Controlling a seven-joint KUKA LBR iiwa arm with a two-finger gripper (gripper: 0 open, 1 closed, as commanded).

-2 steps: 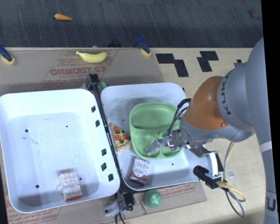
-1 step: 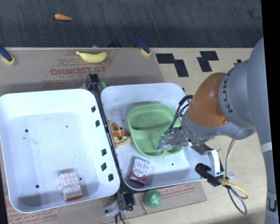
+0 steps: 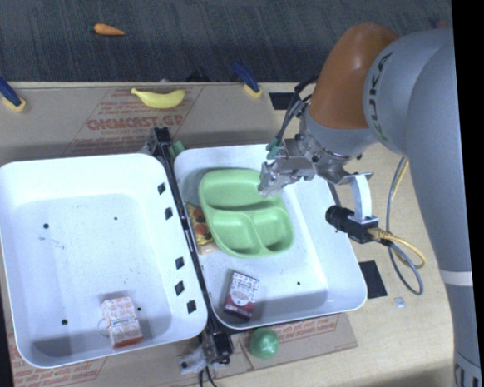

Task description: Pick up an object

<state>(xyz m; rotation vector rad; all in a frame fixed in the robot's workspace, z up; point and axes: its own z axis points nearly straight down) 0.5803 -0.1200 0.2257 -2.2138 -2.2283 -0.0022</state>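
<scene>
Cardboard-covered counter [image 3: 103, 124] carries two white bins; my claw [image 3: 272, 178] sits at the green tray's [image 3: 244, 222] upper right rim, grip unclear; left bin [image 3: 24, 180] mostly open.

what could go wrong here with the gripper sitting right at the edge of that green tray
1. The gripper is at the rim of the green divided tray, which leans on other items near the divider; a pinch on that thin rim may slip or tip it.
2. Lifting or pushing the tray could drag the colourful item wedged beside it.
3. The small carton lies just below the tray and might get knocked if the tray slides.
</scene>
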